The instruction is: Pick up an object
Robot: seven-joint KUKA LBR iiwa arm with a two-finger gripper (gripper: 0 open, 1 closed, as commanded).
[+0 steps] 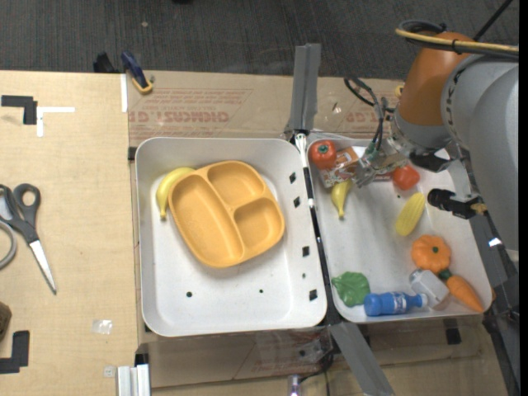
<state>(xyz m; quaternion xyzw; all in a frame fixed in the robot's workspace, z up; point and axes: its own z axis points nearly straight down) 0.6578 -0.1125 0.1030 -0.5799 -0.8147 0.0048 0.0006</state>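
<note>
Reaching low at the right bin's (474, 246) twelve o'clock end, the hand (373, 165) crowds the tomato (323, 153), likely targeting it; grip state unreadable

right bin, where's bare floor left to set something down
The right bin has one bare patch: its middle, bordered by the banana above, corn on the right and green leaf below. The far end under the gripper and the near right corner around the pumpkin are crowded.

Robotics lab — taped plywood bench (66, 246), scissors (31, 229), carpet floor (247, 15)
</note>
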